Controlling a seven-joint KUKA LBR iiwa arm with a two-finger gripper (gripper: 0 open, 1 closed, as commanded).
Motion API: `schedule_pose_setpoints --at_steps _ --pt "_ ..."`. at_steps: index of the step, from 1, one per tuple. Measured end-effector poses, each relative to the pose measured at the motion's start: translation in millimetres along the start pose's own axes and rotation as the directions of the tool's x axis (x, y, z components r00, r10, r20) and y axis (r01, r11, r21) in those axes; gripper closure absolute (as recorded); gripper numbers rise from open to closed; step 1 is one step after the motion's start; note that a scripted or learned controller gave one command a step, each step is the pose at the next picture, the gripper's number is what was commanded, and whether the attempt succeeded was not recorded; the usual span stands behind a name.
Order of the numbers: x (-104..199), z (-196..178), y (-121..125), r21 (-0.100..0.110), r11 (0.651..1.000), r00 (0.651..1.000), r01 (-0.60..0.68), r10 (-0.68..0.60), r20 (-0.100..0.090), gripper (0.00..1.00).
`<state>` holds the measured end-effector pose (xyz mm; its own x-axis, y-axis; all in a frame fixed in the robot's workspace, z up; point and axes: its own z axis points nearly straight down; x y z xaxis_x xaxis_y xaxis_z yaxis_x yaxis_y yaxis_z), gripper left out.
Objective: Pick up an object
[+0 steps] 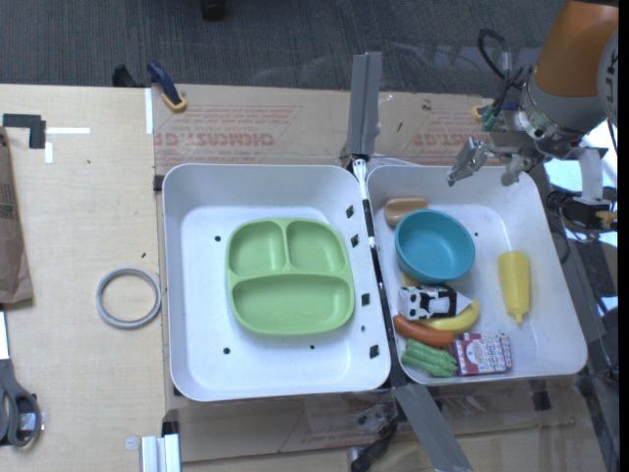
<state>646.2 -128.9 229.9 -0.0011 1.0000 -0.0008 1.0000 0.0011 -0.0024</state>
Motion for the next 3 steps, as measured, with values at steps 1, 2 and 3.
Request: schedule_pose_setpoints --at_steps 1,2,3 --pt "28 137 -17 -0.001 0.999 0.999 0.044 -0.044 0.0 0.0" --pt "39 38 -47 -0.002 0.997 0.997 0.08 -0.08 0.0 0.0" --pt "-4 133 14 -0.011 0.979 0.979 0.203 -0.203 0.004 0.0"
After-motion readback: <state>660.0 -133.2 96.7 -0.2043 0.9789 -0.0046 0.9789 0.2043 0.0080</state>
